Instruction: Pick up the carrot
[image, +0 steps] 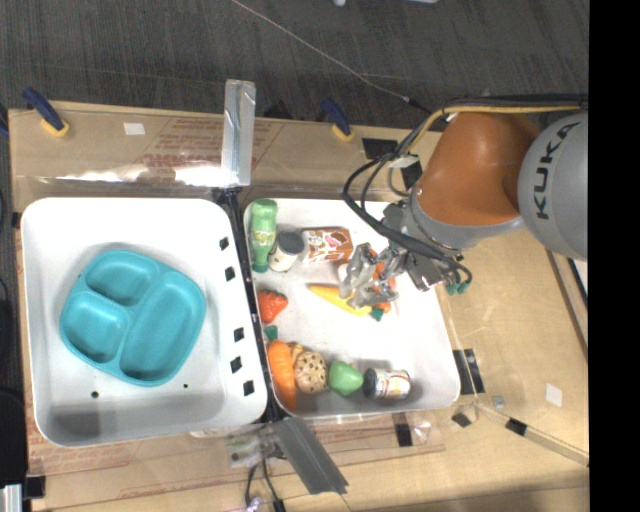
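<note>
The carrot (333, 297), a slim yellow-orange piece with a green tip at its right end, lies in the middle of the right bin (432, 330). My gripper (368, 281) hangs directly over the carrot's right end, low in the bin. Its metal parts and wires hide that end of the carrot, so contact cannot be judged.
In the right bin there are a green bottle (263, 232), a small jar (285, 250) and a brown packet (328, 243) at the back. A red fruit (272, 303) lies left; an orange item (282, 368), a cookie (311, 372), a green fruit (345, 377) and a can (388, 383) lie in front. The left bin holds a teal divided plate (133, 315).
</note>
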